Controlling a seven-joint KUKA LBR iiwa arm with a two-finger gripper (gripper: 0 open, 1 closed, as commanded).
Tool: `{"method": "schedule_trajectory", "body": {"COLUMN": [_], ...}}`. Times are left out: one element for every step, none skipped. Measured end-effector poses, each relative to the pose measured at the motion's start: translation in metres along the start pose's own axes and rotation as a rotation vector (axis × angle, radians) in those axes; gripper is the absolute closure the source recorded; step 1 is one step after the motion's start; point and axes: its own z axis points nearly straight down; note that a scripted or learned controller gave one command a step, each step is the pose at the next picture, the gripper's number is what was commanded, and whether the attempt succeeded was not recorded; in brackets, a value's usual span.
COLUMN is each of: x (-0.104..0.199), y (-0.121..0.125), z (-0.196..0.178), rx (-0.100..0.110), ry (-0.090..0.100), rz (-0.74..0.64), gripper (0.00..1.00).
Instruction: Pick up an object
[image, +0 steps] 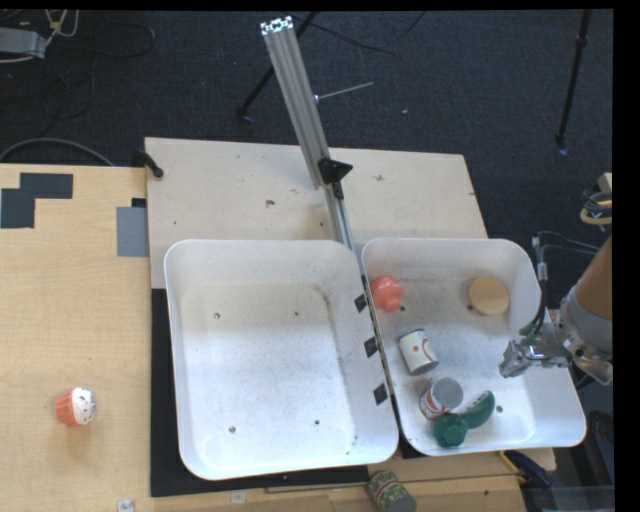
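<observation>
The right bin (530, 265) holds an orange-pink lump (386, 292) near its left wall, a round tan disc (489, 295) at the back right, a small white can with red marks (418, 352) in the middle, another can standing open end up (441, 397), and a green bottle-like thing (463, 421) at the front. My gripper (518, 358) hangs over the bin's right side, to the right of the cans and below the tan disc. Nothing shows between its fingers.
The left bin (190, 270) sits beside the right one, with a metal rail (300, 95) slanting up from the divider. A small orange and white toy (76, 406) lies on the wooden bench at the left. A dark can (388, 490) sits below the bins' front edge.
</observation>
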Motion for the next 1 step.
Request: {"method": "schedule_trajectory", "body": {"x": [0.0071], "y": [-0.0023], "z": [-0.0585], "rx": [-0.002], "ry": [0.000], "rz": [-0.004], "gripper": [1.00]}}
